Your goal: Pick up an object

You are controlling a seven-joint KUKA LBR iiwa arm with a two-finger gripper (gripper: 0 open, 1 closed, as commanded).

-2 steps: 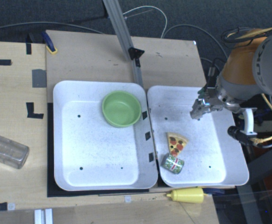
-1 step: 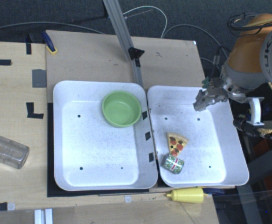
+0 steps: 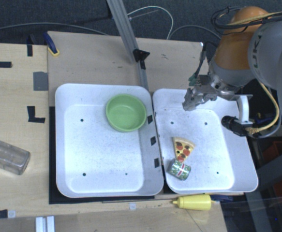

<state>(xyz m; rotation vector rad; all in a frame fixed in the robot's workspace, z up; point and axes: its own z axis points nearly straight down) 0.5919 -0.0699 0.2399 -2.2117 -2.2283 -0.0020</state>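
Yellow bottle (image 3: pixel 195 202) on wooden bench (image 3: pixel 97 57)

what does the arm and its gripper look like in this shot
The arm is bulky and grey with an orange band above the wrist. Thin dark and yellow cables loop around it. The gripper is a small dark grey metal assembly, and a black-and-white fitting projects beside it.

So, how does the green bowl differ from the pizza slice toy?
The green bowl is round and one plain colour; the pizza slice toy is a yellow wedge with red spots. The bowl is clearly larger than the slice. The bowl sits in the left bin, the slice in the right bin. Both lie free of the gripper.
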